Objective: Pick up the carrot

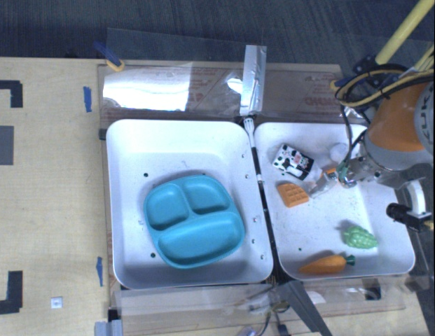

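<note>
Camera view puts the carrot (323,263) at six o'clock in the right bin (396,219), against the near wall. Our gripper (328,178) hovers at eleven o'clock, finger state unclear. We should descend across its middle, clear of the green toy (359,237).

Carrot (324,263) lying flat in the right bin (385,215), down at the near edge, close against the front wall. It's orange, with a small dark green top at its right end, and the tapered tip points left. Long axis runs nearly along the wall, right end tipped slightly up in the picture. Nothing touching it; it sits alone, free on the white floor.
</note>
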{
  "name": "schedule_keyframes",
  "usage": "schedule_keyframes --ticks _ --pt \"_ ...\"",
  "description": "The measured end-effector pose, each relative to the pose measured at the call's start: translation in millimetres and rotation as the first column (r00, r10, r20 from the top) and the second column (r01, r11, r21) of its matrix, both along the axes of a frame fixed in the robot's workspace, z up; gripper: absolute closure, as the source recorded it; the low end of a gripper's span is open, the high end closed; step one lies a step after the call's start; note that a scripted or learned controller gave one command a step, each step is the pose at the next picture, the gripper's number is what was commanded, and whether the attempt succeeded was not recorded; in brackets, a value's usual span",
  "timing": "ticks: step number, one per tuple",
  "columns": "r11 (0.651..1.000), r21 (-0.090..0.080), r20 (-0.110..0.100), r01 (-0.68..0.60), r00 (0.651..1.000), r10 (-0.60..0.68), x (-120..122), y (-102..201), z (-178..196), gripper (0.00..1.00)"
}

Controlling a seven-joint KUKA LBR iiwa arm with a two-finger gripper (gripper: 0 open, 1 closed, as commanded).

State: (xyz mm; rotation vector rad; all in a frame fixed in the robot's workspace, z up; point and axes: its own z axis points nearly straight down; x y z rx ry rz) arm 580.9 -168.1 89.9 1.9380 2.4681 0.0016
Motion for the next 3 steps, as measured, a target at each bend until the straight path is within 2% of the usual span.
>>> schedule_keyframes --ticks 1,2,3 --pt "0.995 -0.001 0.001 -0.100 0.995 0.100 58 -16 -4 0.00" --pt "0.995 -0.003 0.005 -0.103 0.995 0.103 59 -16 8 1.00" --pt "0.995 -0.001 0.008 -0.104 0.995 0.104 44 32 114 1.00"
